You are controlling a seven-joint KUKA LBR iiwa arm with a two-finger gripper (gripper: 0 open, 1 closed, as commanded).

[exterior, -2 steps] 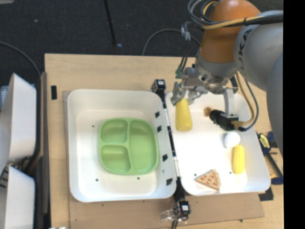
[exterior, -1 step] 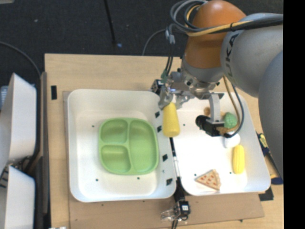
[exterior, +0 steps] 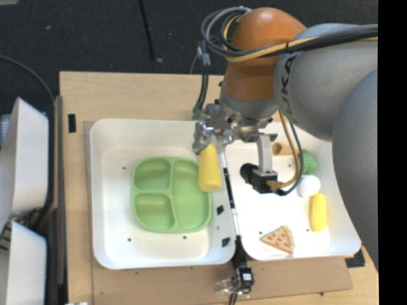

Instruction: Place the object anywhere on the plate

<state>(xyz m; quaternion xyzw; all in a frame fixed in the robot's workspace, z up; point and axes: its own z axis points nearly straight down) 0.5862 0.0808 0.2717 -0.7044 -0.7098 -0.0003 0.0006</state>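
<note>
Grey arm reaching in over the two white bins, gripper (exterior: 210, 146) closed on a yellow corn cob (exterior: 209, 168), cob hanging upright over the right edge of the green divided plate (exterior: 168, 194) in the left bin (exterior: 108, 196), pizza slice (exterior: 279, 239) in the right bin

Yellow corn-like object (exterior: 209, 168) upright, just below end effector (exterior: 213, 146), over green compartment plate's (exterior: 170, 194) right edge; plate lies flat, lower-left of it.

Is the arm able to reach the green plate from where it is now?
Probably yes: the gripper hangs beside the plate's right edge, a yellow corn cob below it, with nothing lying in between.
</note>
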